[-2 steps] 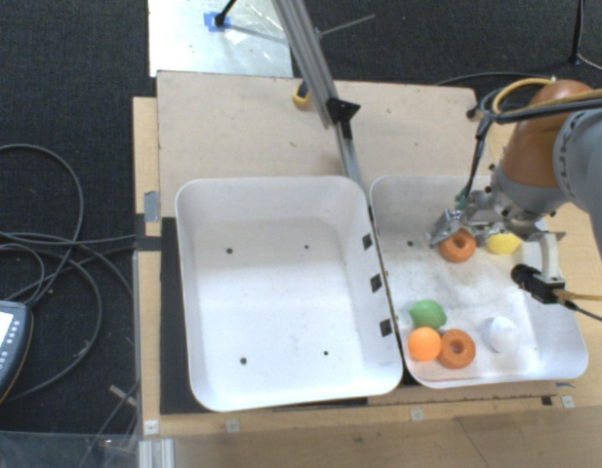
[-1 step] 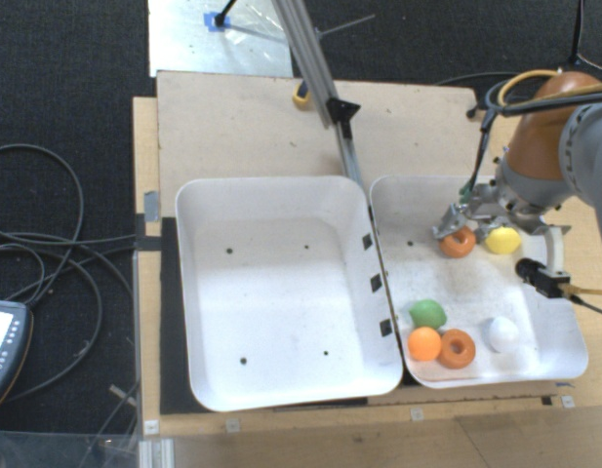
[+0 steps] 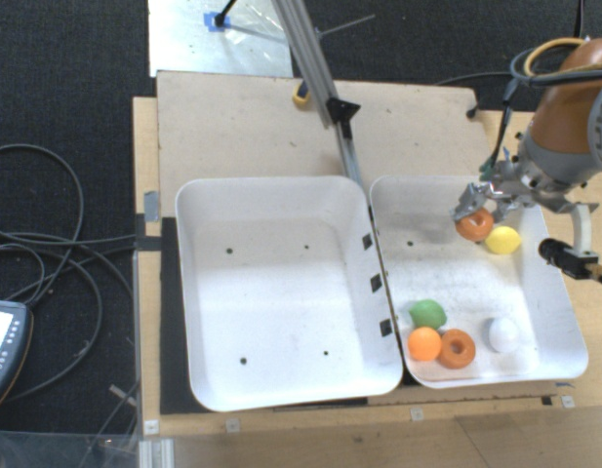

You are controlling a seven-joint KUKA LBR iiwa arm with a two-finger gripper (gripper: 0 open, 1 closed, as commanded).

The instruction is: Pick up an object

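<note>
I have the gripper point(image 3: 473, 206) down in the far part of the right bin point(image 3: 564, 305), sitting right at an orange ring-shaped piece point(image 3: 474, 226). The piece touches the fingertips from the near side, but I cannot tell whether the claw is clenched on it or released, so I will not call it a grasp. A yellow ball point(image 3: 502, 240) lies just beside it to the right. By my reading the pick is at the closing stage; next I would want a firm squeeze confirmed, then a straight lift clear of the ball. Near the front lie a green object point(image 3: 428, 313), an orange ball point(image 3: 423, 343), a second orange ring point(image 3: 457, 348) and a white ball point(image 3: 502, 334). I can read no labels or writing anywhere.
</note>
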